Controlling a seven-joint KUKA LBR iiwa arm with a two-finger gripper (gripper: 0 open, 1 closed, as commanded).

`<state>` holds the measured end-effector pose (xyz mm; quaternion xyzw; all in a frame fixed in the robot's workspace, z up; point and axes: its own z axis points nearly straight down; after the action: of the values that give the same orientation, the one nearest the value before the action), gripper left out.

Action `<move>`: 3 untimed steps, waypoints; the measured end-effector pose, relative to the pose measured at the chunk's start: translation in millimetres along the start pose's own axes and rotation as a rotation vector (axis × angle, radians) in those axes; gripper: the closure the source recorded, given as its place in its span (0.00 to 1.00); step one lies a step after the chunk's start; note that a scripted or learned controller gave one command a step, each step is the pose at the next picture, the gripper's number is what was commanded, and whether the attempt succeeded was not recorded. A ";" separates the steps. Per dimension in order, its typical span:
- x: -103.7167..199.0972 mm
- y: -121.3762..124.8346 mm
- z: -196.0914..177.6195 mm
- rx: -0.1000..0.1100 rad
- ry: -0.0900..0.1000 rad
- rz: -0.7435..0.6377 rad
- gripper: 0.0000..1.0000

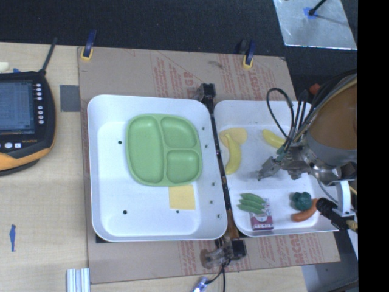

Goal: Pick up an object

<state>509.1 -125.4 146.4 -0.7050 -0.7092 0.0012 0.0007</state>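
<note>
Yellow banana lying at left end of right bin, just left of gripper. Approach step, nothing grasped; gripper state impossible to tell. Next: centre above banana, descend, close.

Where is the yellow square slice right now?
The yellow square slice lies in the left bin, just below the green divided plate, toward the bin's right wall.

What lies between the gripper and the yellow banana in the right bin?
In the camera view, nothing: bare white bin floor separates the gripper from the banana.
</note>
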 end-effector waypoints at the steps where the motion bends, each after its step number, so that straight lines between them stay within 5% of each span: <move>1: -82.8 51.3 18.7 -0.001 0.000 0.004 0.00; 2: -87.2 139.8 36.5 -0.001 0.001 0.002 0.00; 3: -87.8 141.5 -80.9 -0.003 0.000 0.001 0.00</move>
<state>651.3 -212.3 227.0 -0.7055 -0.7087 0.0002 -0.0004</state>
